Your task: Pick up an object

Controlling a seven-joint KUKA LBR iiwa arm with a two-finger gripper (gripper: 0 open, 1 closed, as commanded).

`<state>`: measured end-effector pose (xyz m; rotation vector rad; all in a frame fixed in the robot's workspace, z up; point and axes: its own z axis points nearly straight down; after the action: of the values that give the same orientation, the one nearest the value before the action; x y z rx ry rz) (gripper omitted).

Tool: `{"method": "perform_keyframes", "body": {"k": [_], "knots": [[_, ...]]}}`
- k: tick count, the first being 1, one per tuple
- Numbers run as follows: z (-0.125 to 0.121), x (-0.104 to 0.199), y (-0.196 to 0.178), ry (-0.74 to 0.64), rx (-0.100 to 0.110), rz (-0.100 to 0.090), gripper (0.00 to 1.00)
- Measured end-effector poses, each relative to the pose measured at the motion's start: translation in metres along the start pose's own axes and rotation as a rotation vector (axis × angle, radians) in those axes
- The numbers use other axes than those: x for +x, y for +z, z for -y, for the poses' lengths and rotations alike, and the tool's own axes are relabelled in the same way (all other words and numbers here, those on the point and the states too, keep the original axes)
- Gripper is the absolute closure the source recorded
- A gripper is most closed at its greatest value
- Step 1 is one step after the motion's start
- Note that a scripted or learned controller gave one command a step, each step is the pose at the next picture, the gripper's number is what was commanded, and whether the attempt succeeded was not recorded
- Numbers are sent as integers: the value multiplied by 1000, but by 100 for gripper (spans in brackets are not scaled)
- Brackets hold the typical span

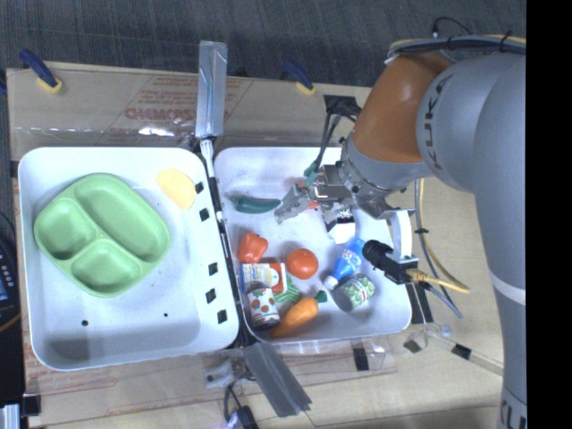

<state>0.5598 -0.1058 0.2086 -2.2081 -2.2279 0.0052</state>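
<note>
glossy tapered orange carrot (298, 315) among plastic toys, metal jaws (304, 199) above, spread or not unclear

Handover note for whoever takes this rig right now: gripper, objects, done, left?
Gripper: low over the upper part of the right bin, near the green pepper; nothing visible between its fingers.
Objects: red pepper, tomato, carrot, can, blue bottle and green cup crowd the right bin's lower half. Green divided plate and yellow piece lie in the left bin.
Done: nothing lifted.
Left: grasp and lift one object.
</note>
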Motion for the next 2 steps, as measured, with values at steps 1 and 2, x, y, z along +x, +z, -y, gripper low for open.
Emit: {"method": "perform_keyframes", "body": {"k": [1,2], "knots": [[2,-9,101,-6,-8,1,0],[53,-35,118,-136,-2,0,0]]}}
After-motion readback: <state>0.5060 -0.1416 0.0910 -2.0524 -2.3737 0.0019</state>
